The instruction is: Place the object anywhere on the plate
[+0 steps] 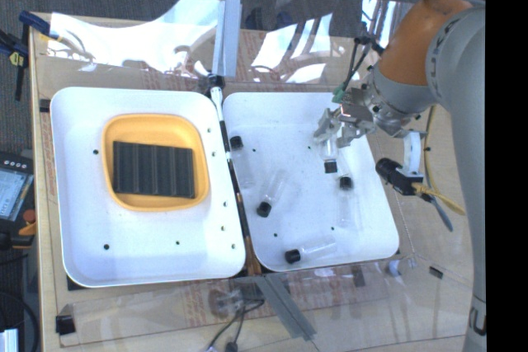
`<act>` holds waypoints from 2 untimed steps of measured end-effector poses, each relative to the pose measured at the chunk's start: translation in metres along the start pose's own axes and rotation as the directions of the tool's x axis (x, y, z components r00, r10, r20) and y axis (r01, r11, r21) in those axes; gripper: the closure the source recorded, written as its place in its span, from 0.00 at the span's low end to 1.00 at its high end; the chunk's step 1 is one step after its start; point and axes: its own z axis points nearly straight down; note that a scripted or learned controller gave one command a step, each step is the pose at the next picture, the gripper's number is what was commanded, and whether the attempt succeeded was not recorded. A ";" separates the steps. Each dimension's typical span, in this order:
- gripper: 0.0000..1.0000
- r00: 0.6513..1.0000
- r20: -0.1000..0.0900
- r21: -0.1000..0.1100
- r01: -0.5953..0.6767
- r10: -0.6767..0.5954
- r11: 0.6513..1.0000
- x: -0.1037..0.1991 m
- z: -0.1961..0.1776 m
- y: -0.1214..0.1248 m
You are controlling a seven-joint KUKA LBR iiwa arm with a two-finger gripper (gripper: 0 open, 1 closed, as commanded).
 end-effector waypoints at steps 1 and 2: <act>1.00 0.981 -0.003 0.003 0.194 -0.194 0.981 0.036 0.027 -0.067; 1.00 0.944 -0.001 -0.001 0.331 -0.331 0.944 0.082 -0.036 -0.050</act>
